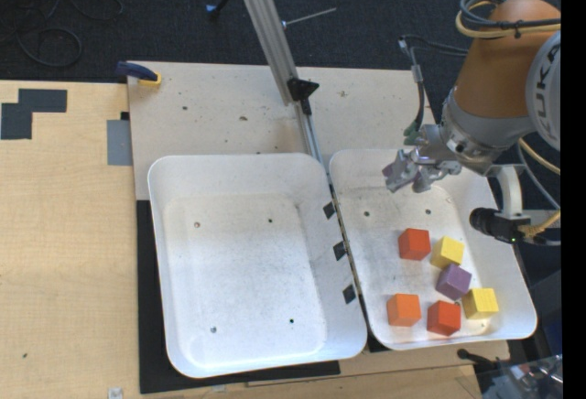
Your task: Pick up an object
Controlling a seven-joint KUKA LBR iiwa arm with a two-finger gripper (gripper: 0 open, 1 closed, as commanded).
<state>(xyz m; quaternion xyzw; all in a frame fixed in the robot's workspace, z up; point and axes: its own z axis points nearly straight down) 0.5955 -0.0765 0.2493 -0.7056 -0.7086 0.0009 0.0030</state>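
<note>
Tool hangs above the far part of the right bin, and nothing is seen between its tips. Whether it is spread or pressed together, I cannot tell.

Going from the left, taking the right bin as landmark: the left bin lies just beside it on the desk, the two rims touching. A slanted metal rail rises from behind the place where both bins meet.

Inside the right bin, in its near half, lie six blocks. An orange block is nearest to the left wall. A red-orange block sits further back. A red block is near the front rim, a purple block just behind it, touching a yellow block. Another yellow block lies nearest to the right wall.
</note>
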